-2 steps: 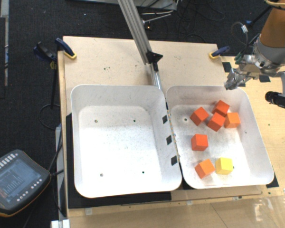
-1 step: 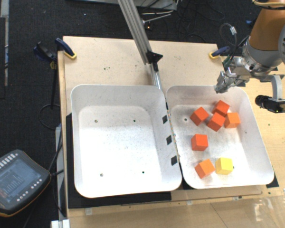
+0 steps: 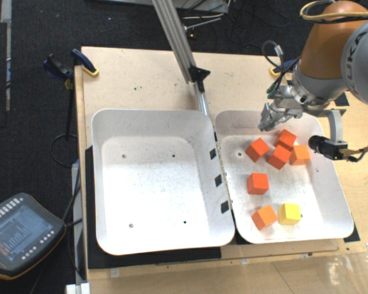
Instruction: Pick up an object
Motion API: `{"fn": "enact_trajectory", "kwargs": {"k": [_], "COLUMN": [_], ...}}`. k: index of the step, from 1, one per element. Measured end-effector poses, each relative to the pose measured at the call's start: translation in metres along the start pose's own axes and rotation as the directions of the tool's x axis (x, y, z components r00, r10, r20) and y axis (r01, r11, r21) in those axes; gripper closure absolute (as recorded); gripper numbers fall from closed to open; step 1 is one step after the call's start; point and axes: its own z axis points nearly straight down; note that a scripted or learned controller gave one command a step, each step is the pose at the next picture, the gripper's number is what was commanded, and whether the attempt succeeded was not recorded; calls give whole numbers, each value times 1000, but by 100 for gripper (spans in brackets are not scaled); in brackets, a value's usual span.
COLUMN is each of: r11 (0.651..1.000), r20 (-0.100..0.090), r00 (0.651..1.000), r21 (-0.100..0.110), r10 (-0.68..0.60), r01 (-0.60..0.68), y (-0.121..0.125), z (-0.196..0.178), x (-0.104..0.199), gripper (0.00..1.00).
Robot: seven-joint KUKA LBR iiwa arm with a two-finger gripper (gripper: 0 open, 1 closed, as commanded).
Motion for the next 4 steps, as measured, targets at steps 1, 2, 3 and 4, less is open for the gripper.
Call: {"fn": "enact_trajectory", "kwargs": {"k": [1, 2, 3, 4], "r11": [1000, 1000, 1000, 1000], "r20": [0, 1, 0, 0], "r00": [1000, 1000, 1000, 1000], "r21": [0, 0, 1, 1], "r10": [0, 0, 0, -1], "r01": [0, 0, 0, 1], "y": [-29, -44, -72, -95], "z": [-11, -12, -17, -22], "x": [43, 84, 125, 167], "gripper": [100, 100, 100, 100]}}
